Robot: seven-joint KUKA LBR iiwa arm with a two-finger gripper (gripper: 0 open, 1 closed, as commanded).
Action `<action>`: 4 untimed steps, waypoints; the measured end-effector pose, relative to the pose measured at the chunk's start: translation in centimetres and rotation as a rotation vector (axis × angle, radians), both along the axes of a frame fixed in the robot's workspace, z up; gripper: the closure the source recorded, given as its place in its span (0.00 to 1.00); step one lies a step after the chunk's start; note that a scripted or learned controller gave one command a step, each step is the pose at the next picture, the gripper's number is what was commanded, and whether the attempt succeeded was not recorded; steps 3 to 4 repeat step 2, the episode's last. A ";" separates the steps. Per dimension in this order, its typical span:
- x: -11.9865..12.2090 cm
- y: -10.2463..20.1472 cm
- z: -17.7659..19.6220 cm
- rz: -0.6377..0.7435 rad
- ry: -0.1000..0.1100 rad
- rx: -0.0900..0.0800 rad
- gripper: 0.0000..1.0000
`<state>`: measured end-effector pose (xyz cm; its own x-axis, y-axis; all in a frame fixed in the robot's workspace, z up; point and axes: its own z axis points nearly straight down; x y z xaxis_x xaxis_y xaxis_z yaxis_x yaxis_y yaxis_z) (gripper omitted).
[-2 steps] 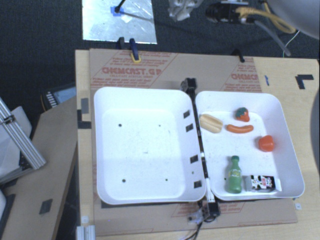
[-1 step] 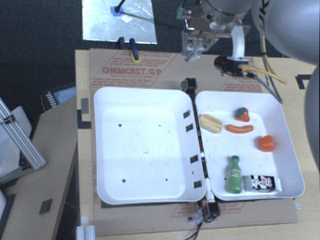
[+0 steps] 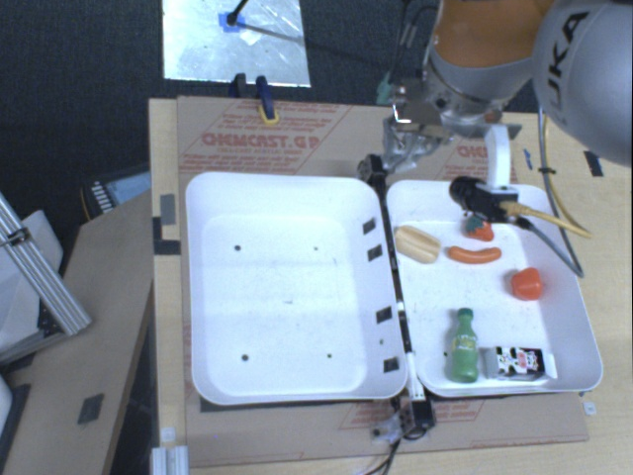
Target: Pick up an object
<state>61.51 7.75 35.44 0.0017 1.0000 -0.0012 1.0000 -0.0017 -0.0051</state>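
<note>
A bread roll point(image 3: 417, 242), sausage point(image 3: 475, 255), orange ball point(image 3: 527, 284), green bottle point(image 3: 462, 345) and small carton point(image 3: 519, 363) lie in the right bin point(image 3: 584, 349). The gripper point(image 3: 410, 148) hangs above its far edge; whether its jaws are open I cannot tell. This looks like the approach: next, descend onto one item. The left bin point(image 3: 287, 285) sits alongside on the table point(image 3: 119, 295).

Two bins point(image 3: 287, 191) — six objects point(image 3: 462, 346)

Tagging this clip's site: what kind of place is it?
Likely a robotics lab bin-picking cell: a KUKA arm over two white bins, toy food like a hot dog bun and green bottle, and a board marked Chemcast GP.
</note>
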 end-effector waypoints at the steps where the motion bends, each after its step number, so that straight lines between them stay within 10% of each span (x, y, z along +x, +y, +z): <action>1: 2.4 5.0 1.4 0.008 -0.010 0.002 1.00; 4: 5.5 9.3 1.6 0.008 -0.011 0.002 1.00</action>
